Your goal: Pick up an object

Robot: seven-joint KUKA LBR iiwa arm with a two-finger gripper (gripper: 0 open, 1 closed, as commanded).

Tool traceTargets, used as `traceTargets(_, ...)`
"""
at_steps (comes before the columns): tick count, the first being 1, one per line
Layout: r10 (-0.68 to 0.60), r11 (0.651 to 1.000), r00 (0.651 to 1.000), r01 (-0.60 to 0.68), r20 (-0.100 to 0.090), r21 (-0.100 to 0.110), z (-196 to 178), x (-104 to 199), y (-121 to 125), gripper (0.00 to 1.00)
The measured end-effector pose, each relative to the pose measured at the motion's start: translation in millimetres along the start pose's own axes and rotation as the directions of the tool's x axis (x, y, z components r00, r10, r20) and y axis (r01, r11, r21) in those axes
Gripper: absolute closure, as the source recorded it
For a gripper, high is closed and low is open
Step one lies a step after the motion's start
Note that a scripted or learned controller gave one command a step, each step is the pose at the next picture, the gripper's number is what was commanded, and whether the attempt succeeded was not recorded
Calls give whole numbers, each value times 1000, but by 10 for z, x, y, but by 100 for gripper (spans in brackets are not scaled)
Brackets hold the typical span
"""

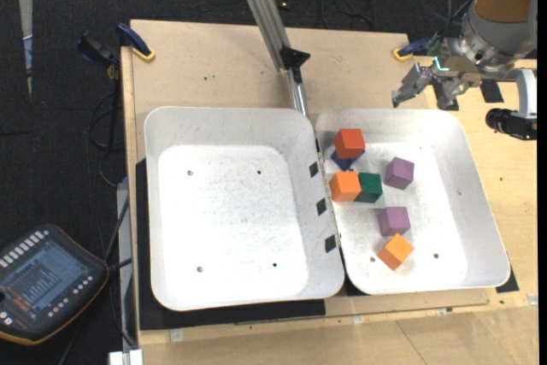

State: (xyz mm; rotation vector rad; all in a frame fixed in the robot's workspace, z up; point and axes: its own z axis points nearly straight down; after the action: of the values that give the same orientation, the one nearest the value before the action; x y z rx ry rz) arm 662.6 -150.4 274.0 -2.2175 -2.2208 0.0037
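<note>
Several small cubes lie in the right bin (pixel 466 222). A red-orange cube (pixel 349 141) rests partly over a blue block (pixel 343 159) near the bin's far left. In front of them an orange cube (pixel 344 185) touches a green cube (pixel 370 186). A purple cube (pixel 399 172) sits to their right, a second purple cube (pixel 393 220) nearer the front, and a small orange cube (pixel 397 251) nearest the front edge. My gripper (pixel 426 93) hangs above the bin's far rim, behind all the cubes, open with nothing between its fingers.
The left bin (pixel 222 201) adjoins the right one. A slanted metal pole (pixel 263 4) ends at the bins' far junction. Clamps (pixel 137 45) sit on the bench's far corners. A teach pendant (pixel 43 282) lies at the lower left, off the bench.
</note>
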Motion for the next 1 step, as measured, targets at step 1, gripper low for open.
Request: traceTargets(1, -2, 1000, 1000, 2, 2, -4, -24, 1, 7, 0)
